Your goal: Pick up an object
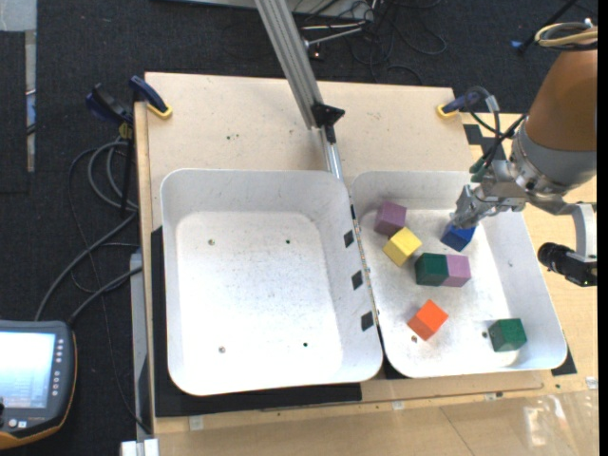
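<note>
Overhead slanted view of my bench [247, 122] with two shallow white bins side by side. From my remote station I see the arm [565, 112] enter from 3 o'clock, its orange band uppermost and its grey wrist angled down over the right bin [532, 283]. The gripper [465, 218] sits at roughly 1 o'clock within that bin, directly over a blue block [458, 237]; its fingers appear pinched on the top of that block, which tilts slightly and lies close to the bin floor. I cannot tell whether the block is clear of the floor. Toward 9 o'clock from the blue block lie a purple block [390, 218] and, just below it, a yellow block [403, 246]. At the bin's centre a dark green block [431, 269] touches a lilac block [458, 270] on its 3 o'clock side. An orange block [428, 318] lies toward 6 o'clock, and a second green block [507, 334] sits near the 5 o'clock corner. The left bin [190, 255] lies at 9 o'clock of the right one.
</note>
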